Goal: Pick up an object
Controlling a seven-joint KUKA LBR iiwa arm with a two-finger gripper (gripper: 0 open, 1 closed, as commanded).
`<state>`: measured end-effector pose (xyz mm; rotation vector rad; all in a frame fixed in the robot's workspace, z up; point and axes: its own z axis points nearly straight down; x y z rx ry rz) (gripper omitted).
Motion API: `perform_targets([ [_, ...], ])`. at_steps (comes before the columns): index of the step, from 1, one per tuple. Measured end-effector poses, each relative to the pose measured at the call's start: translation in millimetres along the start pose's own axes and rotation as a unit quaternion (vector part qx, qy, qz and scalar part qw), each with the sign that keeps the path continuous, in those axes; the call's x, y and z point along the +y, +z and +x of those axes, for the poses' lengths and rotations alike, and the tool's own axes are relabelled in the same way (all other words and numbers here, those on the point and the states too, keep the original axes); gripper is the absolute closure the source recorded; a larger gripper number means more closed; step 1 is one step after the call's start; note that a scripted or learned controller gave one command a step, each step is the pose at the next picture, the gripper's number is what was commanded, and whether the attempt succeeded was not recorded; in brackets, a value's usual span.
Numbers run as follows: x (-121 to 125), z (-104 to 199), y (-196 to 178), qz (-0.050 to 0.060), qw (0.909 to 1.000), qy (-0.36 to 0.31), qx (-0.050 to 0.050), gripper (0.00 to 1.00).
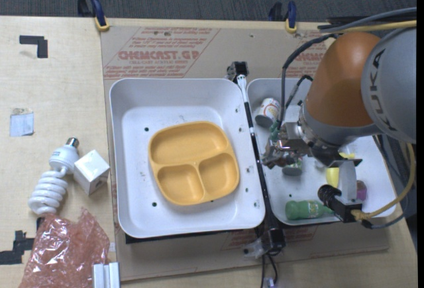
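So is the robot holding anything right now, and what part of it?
It cannot be told. The gripper is down in the right bin among small things, but the arm hides what, if anything, it grips.

Most of the left bin (129, 147) is taken up by a yellow divided tray (193, 162). The right bin (381, 167) is crowded by a green bottle (306, 208), a small cup (268, 108) and the arm (361, 91).

smooth matt yellow plastic tray (193, 162), glossy white plastic bin (132, 200), pale wood bench (46, 101), crinkled shiny pink wrapper (63, 250).
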<state>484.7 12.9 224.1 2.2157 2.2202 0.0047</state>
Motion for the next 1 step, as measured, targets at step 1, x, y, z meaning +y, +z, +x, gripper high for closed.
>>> perform_targets([
  [1,64.5,17.5,32.3,0.003,1.0,0.0,0.0,1.0],
])
